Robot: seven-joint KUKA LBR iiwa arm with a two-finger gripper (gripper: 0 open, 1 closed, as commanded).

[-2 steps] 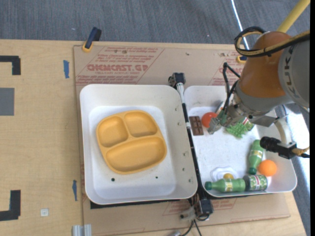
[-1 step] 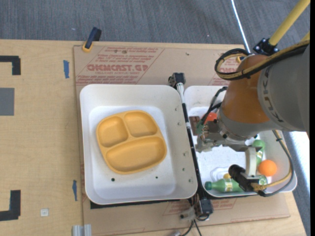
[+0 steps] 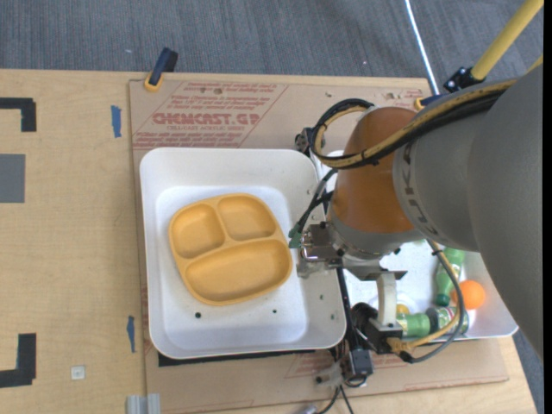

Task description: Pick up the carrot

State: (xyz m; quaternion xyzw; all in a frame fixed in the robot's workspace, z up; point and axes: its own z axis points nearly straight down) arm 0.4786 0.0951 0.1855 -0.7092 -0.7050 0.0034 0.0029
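Here you see the arm [image 3: 405,179] over the right bin [image 3: 492,322], hiding its gripper, so you cannot tell its grip. The yellow tray [image 3: 230,248] lies in the left bin [image 3: 172,179]; an orange thing [image 3: 472,295] peeks out beside the arm.

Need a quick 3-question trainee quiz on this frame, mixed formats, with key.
1. True or false: the yellow divided plate lies in the left bin.
2. How many compartments does the plate have? A) two B) three C) four
3. Fill in: the arm hangs over the ____ bin, where an orange item lies beside green ones.

Key: 1 true; 2 B; 3 right.
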